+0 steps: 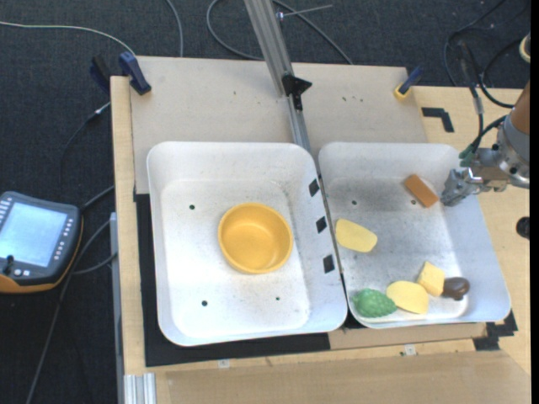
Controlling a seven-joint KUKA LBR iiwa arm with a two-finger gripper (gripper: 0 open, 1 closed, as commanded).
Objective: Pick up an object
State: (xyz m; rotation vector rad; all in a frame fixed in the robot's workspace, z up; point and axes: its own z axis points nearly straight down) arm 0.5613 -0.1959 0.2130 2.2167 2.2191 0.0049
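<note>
Hovering at the right bin's (497,286) right rim, the gripper (456,185) is lying just beside the orange block (419,189). I cannot tell how its jaws are standing.

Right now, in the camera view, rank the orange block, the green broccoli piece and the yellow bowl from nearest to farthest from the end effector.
1. Orange block: right bin, upper part, just left of the end effector.
2. Green broccoli piece: right bin, bottom left corner.
3. Yellow bowl: middle of the left bin, farthest.
</note>
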